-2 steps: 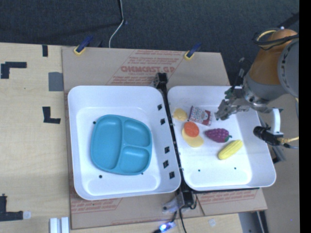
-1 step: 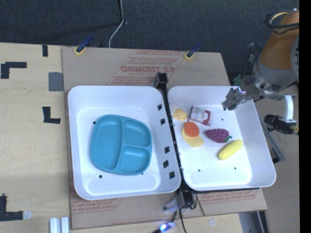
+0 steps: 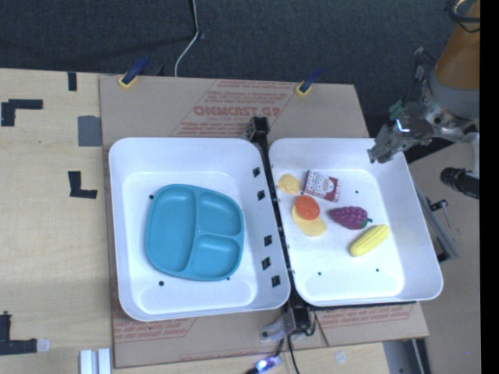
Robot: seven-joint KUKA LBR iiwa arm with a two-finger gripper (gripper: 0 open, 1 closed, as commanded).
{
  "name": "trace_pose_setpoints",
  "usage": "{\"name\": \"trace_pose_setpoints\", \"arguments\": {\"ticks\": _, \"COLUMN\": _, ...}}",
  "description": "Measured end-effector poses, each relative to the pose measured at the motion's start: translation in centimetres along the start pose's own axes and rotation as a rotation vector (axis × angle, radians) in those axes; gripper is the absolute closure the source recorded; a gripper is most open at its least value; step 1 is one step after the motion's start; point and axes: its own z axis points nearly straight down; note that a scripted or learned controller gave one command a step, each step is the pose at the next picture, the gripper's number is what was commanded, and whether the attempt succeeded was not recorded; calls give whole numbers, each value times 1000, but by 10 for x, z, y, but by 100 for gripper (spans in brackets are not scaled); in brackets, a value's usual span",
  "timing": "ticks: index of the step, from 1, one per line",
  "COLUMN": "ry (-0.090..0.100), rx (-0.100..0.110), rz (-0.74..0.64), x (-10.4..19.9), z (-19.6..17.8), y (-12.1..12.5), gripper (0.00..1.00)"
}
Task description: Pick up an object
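Cardboard-topped bench [image 3: 226, 107]; gripper [image 3: 383, 151] blurred above right bin's [image 3: 413, 232] corner.

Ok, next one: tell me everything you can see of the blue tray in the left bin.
The blue tray is a shallow, rounded-corner dish in light blue, looking like smooth moulded plastic. Raised ridges split it into three compartments: one large on the view's left, two smaller on the right, one above the other. Nothing lies in any of them. It sits flat on the floor of the left bin, turned slightly askew to the walls, roughly central and apart from every wall. Only the bin floor touches it.
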Motion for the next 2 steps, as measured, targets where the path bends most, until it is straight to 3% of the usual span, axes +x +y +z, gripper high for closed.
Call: {"name": "trace_pose_setpoints", "arguments": {"ticks": 2, "ry": 2, "rx": 7, "rz": -3, "x": 105, "z": 28, "y": -5, "gripper": 100}}
